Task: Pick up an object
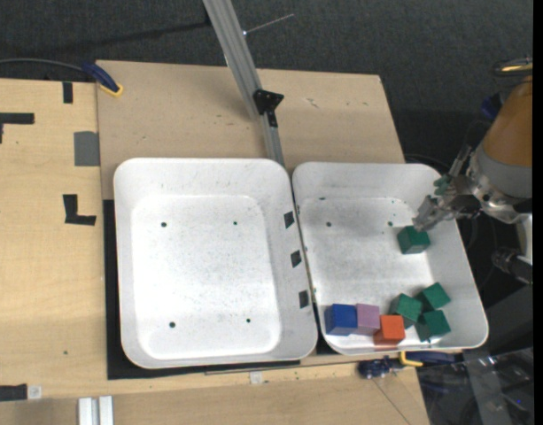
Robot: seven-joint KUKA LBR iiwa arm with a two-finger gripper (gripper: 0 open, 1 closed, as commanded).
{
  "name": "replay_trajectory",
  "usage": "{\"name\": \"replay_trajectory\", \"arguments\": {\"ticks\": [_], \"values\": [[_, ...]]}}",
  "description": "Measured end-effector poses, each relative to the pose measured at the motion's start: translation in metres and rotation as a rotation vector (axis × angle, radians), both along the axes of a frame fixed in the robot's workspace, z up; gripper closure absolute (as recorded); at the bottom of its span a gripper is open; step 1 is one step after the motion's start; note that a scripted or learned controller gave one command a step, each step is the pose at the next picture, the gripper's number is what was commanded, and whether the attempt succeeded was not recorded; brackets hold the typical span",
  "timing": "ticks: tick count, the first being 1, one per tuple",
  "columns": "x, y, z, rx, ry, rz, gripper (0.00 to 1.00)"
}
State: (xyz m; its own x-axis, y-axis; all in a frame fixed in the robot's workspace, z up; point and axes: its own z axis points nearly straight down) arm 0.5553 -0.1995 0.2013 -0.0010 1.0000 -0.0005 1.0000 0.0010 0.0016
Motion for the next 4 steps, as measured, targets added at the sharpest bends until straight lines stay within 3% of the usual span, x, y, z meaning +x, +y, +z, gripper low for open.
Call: {"name": "replay_trajectory", "arguments": {"ticks": [3,4], "values": [[0.015,0.176,-0.006,0.002,0.003,0.006,1.00],[0.020,0.227,0.010,0.003,0.002,0.006,1.00]]}}
